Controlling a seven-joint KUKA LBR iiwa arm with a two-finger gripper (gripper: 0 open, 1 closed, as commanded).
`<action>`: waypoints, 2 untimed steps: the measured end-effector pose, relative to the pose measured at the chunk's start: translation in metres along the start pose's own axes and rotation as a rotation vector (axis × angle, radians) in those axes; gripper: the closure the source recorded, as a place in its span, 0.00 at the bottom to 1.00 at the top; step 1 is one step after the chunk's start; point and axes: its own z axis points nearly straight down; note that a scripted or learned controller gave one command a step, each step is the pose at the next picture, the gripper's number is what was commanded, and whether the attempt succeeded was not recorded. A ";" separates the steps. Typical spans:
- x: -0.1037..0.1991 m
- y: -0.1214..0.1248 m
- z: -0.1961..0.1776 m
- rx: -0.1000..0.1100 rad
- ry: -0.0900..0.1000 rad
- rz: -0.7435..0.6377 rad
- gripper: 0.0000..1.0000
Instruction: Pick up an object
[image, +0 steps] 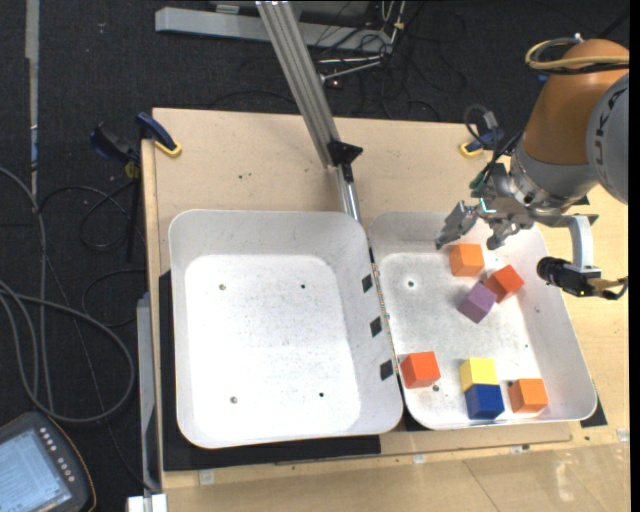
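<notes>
My gripper hangs over the far part of the right bin, open, its two fingers spread above and slightly behind an orange cube. Nothing sits between the fingers. Just right of that cube lie a red-orange cube and a purple cube, close together. Along the bin's near side rest another orange cube, a yellow cube, a blue cube touching the yellow one, and an orange cube.
The left bin lies beside the right one, sharing a middle rim. A slanted metal pole crosses the bench's far side. Clamps sit at the bench's far corners. A black attachment juts from the wrist over the right bin's edge.
</notes>
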 end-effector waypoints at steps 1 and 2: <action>0.000 0.001 -0.003 -0.004 -0.001 -0.001 0.00; 0.003 0.000 0.062 0.001 0.000 0.001 0.00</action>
